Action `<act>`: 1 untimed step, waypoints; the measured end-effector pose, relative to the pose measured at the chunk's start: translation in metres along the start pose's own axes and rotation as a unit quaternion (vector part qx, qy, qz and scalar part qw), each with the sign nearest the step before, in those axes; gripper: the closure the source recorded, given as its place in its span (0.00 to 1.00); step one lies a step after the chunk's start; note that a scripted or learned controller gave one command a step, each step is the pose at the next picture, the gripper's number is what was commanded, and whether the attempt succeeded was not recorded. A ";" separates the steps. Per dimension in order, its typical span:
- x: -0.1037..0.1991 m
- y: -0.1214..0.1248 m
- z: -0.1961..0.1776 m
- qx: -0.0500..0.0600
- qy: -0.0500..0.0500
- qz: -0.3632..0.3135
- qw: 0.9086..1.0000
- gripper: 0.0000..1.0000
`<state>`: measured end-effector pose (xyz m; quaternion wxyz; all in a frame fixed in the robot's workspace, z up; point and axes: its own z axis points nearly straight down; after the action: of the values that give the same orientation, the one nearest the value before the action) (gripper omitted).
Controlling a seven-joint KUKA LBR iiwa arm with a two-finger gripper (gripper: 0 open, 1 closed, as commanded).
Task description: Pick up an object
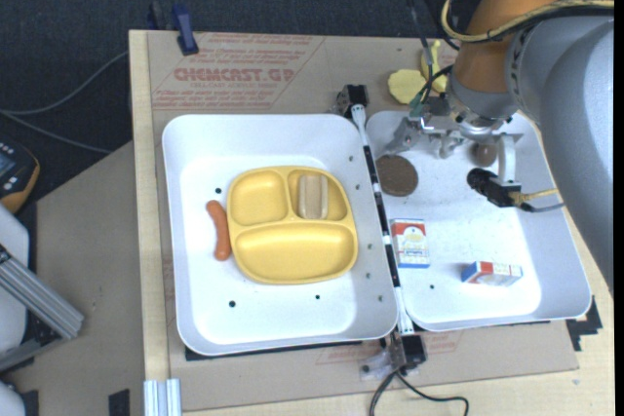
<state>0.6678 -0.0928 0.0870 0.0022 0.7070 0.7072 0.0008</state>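
My gripper [458, 139] hangs low over the far part of the right bin [556, 297], under the arm's orange band [492, 34]. A brown round disc [397, 175] lies just left of it, close to the bin's left wall. Nearer the front of the same bin lie a small white carton with a red and blue label [411, 244] and a small blue, white and red box [491, 274]. Nothing shows in the gripper's grasp.
The left bin [195, 307] holds a yellow divided plate [292, 253] with a tan bun-like piece [312, 195] in its far right compartment, and an orange sausage [219, 229] beside the plate. A yellow object [405, 85] lies on the bench behind the right bin.
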 end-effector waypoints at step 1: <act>0.000 0.000 0.000 0.000 0.000 0.000 1.000 0.00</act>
<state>0.6678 -0.0926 0.0870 0.0022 0.7069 0.7073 0.0007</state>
